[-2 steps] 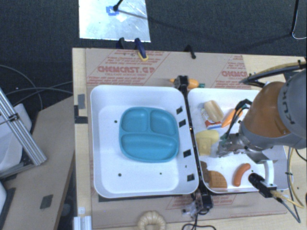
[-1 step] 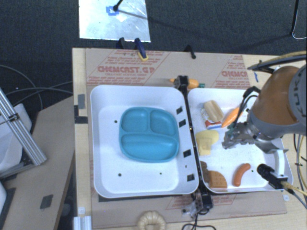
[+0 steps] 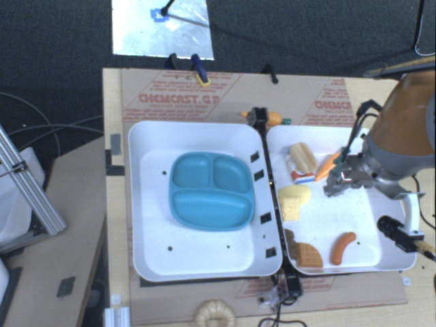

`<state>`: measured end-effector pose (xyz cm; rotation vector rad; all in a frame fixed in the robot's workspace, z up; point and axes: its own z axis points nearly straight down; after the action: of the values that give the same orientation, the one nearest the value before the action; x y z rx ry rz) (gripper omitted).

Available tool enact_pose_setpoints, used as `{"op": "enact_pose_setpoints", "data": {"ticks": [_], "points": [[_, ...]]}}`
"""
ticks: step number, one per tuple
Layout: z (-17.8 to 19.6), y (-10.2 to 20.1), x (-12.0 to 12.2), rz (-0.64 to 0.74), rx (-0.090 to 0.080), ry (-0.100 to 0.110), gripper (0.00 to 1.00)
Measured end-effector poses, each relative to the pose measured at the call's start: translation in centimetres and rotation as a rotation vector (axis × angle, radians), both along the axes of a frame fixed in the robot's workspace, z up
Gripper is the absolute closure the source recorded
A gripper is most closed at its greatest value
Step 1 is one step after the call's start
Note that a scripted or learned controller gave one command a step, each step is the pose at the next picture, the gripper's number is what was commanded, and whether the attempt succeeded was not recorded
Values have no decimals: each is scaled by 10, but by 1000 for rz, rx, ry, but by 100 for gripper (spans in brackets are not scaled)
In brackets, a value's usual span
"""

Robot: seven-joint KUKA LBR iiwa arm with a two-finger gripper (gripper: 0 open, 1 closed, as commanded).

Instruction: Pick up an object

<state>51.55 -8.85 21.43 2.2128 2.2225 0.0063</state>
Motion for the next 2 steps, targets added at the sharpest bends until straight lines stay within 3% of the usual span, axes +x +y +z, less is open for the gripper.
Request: {"op": "enact_pose_setpoints", "data": {"ticks": [1,2], "points": [[10,0,1,0,1,3,100],[3,30,42,4,1,3,100]]}}
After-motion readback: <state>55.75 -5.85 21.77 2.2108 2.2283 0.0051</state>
